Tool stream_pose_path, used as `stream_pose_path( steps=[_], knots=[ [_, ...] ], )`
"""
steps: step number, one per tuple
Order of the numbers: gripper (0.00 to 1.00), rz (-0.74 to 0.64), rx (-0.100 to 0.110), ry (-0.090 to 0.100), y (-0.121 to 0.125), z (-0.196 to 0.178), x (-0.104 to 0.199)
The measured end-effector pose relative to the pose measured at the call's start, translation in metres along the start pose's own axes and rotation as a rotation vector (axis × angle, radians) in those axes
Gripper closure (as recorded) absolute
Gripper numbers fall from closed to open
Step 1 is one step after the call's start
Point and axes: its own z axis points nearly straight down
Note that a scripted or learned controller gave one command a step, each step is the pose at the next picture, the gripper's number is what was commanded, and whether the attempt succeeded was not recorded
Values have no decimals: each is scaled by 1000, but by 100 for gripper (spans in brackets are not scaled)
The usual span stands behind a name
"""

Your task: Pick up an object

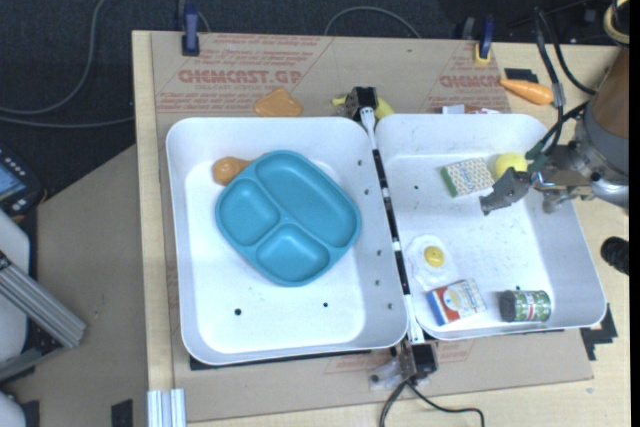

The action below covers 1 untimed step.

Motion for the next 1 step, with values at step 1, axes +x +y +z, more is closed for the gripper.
stream_pose_path(
  steps=[1],
  knots=[
    [0,-4,4,1,81,141,8]
  ],
)
